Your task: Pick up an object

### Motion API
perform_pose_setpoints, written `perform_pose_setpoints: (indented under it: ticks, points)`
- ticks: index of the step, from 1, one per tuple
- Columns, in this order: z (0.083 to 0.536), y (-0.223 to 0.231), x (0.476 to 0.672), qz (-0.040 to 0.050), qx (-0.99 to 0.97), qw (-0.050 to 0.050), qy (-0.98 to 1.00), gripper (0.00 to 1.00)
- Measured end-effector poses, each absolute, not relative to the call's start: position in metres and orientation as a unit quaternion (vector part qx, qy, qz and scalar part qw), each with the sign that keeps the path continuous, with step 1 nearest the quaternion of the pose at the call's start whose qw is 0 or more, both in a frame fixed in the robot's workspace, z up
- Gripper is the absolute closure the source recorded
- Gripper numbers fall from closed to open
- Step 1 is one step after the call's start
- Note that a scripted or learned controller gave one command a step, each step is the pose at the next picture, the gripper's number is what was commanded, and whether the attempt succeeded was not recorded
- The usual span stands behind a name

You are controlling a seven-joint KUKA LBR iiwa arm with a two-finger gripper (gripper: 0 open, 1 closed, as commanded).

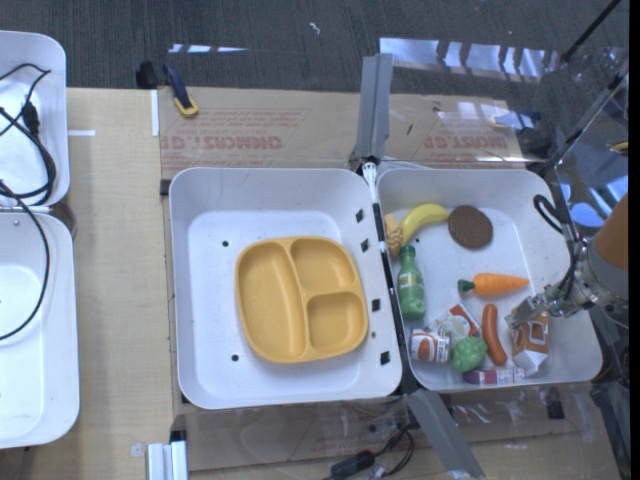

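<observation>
The right bin (560,203) holds several toy foods: a banana (425,218), a brown round cookie (470,227), a green bottle (411,284), a carrot (497,284), a red sausage (493,333), a red-and-white can (430,347), a green broccoli piece (467,354) and an orange-and-white carton (534,340). My gripper (537,308) reaches in from the right and hangs low at the bin's right side. It sits just above the carton and right of the sausage. Nothing shows in its grasp.
The left bin (200,268) bears a yellow divided plate (300,298). A small purple-and-white item (493,376) lies at the right bin's front wall. White trays with black cables (25,158) stand at the far left. Brown cardboard (260,128) lies behind the bins.
</observation>
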State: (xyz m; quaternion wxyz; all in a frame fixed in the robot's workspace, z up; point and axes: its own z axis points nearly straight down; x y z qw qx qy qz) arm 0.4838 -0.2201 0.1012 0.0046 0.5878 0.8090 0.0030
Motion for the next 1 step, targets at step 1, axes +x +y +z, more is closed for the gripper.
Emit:
perform_pose_setpoints:
  ticks: [1]
  points:
    - [0.2110, -0.1638, 0.4930, -0.0010, 0.594, -0.001, 0.805, 1.00]
